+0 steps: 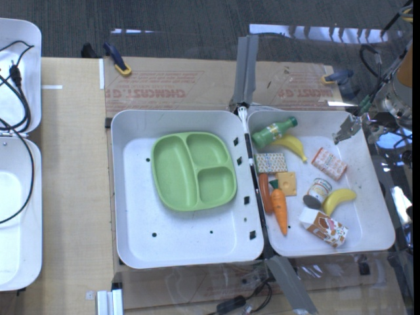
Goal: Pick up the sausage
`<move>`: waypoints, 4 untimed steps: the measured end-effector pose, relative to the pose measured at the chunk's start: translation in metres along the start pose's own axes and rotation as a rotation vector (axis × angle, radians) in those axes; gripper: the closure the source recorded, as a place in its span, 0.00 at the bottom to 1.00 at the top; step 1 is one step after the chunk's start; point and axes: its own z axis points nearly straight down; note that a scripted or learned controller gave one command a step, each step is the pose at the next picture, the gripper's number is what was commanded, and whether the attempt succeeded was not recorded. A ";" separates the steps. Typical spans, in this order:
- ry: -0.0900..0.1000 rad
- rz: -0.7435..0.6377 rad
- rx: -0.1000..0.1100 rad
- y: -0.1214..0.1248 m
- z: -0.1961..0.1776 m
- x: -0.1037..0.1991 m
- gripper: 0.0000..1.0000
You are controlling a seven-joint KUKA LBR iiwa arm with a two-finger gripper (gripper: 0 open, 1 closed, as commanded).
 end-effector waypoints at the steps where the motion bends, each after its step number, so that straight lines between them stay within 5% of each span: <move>1: 0.000 0.000 0.000 0.000 0.000 0.000 0.00; 2: 0.000 -0.196 0.000 -0.008 0.086 0.068 0.00; 3: -0.008 0.063 -0.017 0.005 0.102 0.100 0.00; 4: -0.007 0.162 -0.017 0.034 0.102 0.116 0.00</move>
